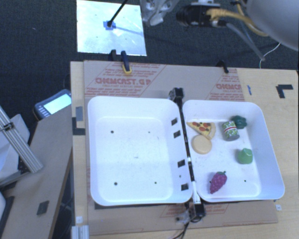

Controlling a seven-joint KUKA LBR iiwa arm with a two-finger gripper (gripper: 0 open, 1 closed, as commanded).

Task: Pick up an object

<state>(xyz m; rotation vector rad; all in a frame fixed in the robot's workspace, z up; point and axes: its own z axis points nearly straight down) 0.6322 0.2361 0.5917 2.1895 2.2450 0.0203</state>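
Note:
The right bin holds several toy foods. A pizza slice lies near its left wall, with a round tan biscuit just below it. A small can stands beside a dark green piece at the back right. A light green block sits by the right side, and a purple grape bunch lies near the front. My gripper hangs high at the top edge of the view, far behind both bins and well away from every object.
The left bin adjoins the right one along a black-clipped divider. A shiny metal plate lies on the dark floor behind. A phone-like device and a metal rail are at the left.

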